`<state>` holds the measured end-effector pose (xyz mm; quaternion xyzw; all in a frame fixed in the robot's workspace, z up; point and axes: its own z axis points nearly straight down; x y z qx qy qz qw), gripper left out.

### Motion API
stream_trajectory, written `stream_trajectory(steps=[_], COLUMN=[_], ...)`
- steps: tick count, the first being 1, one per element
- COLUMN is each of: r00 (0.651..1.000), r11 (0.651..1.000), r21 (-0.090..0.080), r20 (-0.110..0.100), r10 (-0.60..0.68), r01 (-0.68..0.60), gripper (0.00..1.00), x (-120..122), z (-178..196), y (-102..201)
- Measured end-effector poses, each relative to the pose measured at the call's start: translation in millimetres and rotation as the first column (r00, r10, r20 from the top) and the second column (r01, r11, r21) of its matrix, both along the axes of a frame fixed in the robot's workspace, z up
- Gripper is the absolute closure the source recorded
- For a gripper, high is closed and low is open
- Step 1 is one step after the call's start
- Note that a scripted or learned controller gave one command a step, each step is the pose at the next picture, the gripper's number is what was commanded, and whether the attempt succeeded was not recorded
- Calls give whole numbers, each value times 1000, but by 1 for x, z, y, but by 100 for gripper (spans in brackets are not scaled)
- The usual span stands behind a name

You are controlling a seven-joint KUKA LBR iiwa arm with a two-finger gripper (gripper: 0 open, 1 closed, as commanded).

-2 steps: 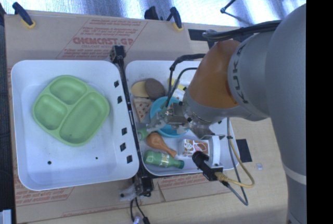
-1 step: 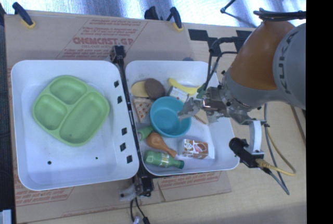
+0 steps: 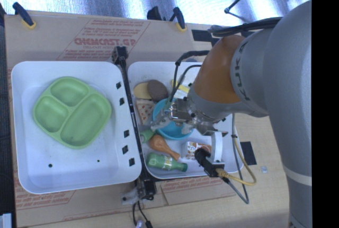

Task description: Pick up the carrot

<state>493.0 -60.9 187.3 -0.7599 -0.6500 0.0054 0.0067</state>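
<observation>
Approach step. Carrot [image 3: 162, 145] lying near the right bin's [image 3: 225, 164] front edge, beside a green bottle [image 3: 166, 163]. Gripper [image 3: 172, 114] hovering over a blue bowl [image 3: 170, 127]; grip state impossible to tell. Next: shift toward the front edge, descend.

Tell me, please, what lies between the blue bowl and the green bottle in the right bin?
In the camera view, the orange carrot lies between the blue bowl and the green bottle.
</observation>
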Motion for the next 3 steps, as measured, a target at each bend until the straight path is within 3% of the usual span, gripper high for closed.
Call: stream_trajectory(steps=[1, 2, 3], r00=[998, 999, 957], r11=[998, 999, 957], r21=[-2, -9, -5], r20=[12, 30, 17], r10=[-57, -44, 290], r01=[57, 44, -290], gripper=[0, 100, 100], x=[-16, -10, -15], z=[-95, -77, -60], y=[-40, -43, -89])
